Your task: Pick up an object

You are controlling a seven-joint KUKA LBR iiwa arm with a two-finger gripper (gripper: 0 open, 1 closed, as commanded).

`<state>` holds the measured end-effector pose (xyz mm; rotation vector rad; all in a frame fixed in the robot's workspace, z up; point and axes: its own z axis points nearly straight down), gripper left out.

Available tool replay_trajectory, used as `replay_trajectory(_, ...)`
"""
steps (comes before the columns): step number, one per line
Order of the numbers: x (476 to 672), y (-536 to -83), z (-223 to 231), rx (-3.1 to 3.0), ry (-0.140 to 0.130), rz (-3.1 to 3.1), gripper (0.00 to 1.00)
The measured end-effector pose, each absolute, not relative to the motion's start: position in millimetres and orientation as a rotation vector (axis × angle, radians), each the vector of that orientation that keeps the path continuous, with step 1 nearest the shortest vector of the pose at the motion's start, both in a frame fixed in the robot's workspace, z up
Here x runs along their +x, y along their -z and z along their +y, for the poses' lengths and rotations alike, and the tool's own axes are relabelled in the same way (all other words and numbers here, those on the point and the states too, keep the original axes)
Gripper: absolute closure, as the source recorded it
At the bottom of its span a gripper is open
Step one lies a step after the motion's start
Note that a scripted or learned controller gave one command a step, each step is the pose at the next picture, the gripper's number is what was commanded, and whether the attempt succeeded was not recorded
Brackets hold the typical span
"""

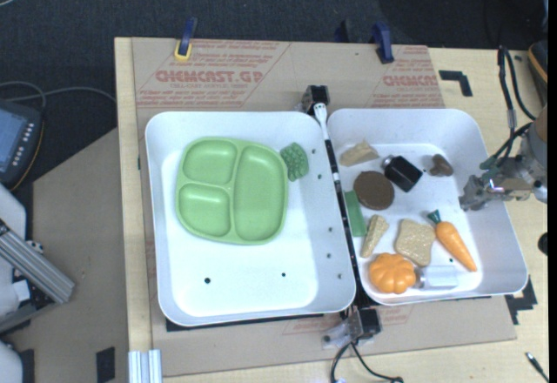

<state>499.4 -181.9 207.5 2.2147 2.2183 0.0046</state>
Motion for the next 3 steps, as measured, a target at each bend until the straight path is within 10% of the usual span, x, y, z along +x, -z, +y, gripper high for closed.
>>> replay_trajectory(3,495.0,-208.6,-70.4,2.217,-0.001,2.232,1.00)
